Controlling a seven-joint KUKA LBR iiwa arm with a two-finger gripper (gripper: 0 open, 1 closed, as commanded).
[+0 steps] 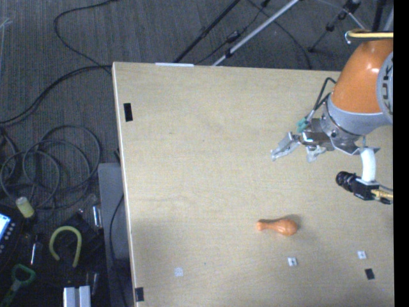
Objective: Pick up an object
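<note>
One orange toy lies on the table well below your jaws, which stand spread and empty; centre over its fat end before descending.

One tan bench top fills the middle. On it lies one orange pear-shaped toy, toward the near edge. One arm reaches over the bench's right side, carrying one gripper. Three small black marks sit on the bench: one near its far left corner, one at its near left corner, one near its right front. Two small white squares lie beyond the toy toward the near edge. On the floor left of the bench lies one green hook.
</note>
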